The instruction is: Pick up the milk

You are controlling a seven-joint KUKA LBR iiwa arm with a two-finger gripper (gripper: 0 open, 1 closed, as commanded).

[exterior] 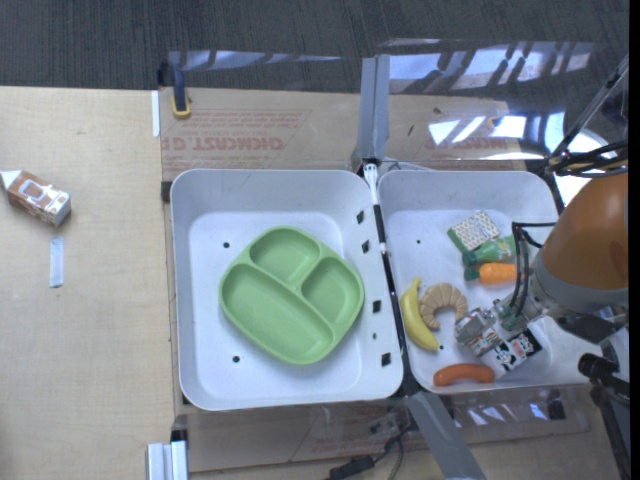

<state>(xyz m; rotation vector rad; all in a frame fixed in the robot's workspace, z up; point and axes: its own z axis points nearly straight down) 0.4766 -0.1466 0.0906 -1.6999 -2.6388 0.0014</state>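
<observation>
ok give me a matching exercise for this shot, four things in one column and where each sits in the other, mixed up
Things:
1. green divided plate
2. banana
3. sausage
4. milk carton

Places:
A. near the front wall of the right bin, in front of the croissant
B. right bin, under the gripper, black-and-white print showing
C. middle of the left bin
D. left side of the right bin, beside the divider

Pairs: 1-C, 2-D, 3-A, 4-B
</observation>
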